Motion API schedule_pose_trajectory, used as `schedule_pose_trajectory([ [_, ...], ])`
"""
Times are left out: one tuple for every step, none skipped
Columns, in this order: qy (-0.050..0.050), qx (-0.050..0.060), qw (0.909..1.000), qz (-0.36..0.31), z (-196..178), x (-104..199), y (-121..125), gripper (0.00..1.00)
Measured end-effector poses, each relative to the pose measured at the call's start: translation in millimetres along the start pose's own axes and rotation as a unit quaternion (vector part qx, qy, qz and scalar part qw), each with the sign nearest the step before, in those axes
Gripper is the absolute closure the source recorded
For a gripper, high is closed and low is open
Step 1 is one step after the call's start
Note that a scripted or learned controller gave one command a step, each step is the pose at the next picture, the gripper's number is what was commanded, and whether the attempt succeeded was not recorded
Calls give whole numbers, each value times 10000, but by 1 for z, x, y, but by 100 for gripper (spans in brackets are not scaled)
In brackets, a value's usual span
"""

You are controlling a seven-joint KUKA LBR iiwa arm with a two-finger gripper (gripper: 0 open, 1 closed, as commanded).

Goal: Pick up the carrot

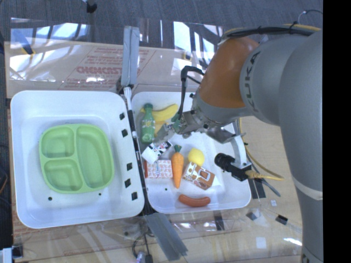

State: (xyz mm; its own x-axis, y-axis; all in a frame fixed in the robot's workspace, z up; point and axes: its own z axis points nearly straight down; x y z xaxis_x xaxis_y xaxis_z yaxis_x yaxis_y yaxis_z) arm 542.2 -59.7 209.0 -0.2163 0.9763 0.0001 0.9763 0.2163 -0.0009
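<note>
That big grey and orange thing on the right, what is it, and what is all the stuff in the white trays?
It is a robot arm, seen by one camera fixed above the bench and looking down at a slant. The arm reaches in from the right, and its gripper, a two-fingered hand, hangs over the right bin. I see nothing between its fingers.

Two shallow white bins sit side by side. The left bin holds a green plate with three compartments. The right bin holds toy food: a carrot near the middle, a banana, a green bottle, a lemon, a sausage and some small packets.

The carrot, which the arm is meant to pick up, lies untouched just below the gripper.
</note>
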Motion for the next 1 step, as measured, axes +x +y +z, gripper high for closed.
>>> schedule_pose_trajectory([
  [-2,-8,9991,-413,94,-38,-10,0],
])
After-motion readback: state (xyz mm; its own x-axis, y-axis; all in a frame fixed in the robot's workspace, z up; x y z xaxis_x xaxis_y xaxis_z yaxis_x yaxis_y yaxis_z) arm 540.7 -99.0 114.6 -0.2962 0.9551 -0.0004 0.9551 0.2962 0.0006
